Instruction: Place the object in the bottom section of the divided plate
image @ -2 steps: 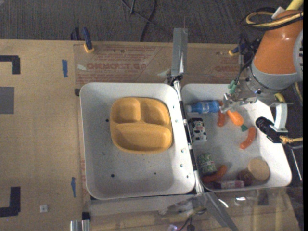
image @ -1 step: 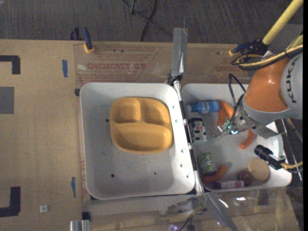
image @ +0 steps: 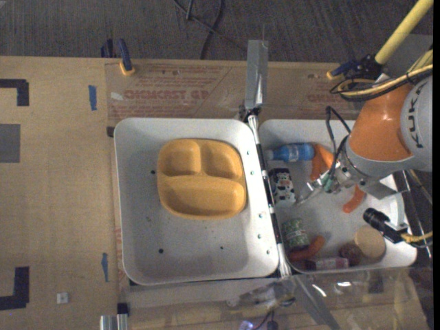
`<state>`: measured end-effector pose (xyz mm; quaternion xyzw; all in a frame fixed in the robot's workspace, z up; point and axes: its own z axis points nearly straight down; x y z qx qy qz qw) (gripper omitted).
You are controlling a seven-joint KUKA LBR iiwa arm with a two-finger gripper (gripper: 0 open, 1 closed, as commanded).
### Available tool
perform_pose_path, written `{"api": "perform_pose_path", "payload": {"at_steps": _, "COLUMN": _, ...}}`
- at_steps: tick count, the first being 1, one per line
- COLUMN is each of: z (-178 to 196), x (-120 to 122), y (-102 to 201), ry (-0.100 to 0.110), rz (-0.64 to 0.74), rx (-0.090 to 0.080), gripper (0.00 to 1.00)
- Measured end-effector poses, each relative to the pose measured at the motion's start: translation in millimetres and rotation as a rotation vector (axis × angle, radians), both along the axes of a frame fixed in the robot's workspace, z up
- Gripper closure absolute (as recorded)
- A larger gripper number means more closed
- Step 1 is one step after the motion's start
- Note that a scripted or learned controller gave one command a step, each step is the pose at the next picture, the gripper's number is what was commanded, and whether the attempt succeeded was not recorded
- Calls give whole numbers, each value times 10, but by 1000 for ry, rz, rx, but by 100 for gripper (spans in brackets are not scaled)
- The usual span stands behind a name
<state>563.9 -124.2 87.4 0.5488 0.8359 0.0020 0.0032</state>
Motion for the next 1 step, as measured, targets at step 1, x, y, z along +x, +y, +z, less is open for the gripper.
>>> {"api": "perform_pose_path", "payload": {"at_steps": 1, "z": 106, "x": 10, "y": 0, "ry": -4, "rz": -2, "rx": 1, "gripper": 100}}
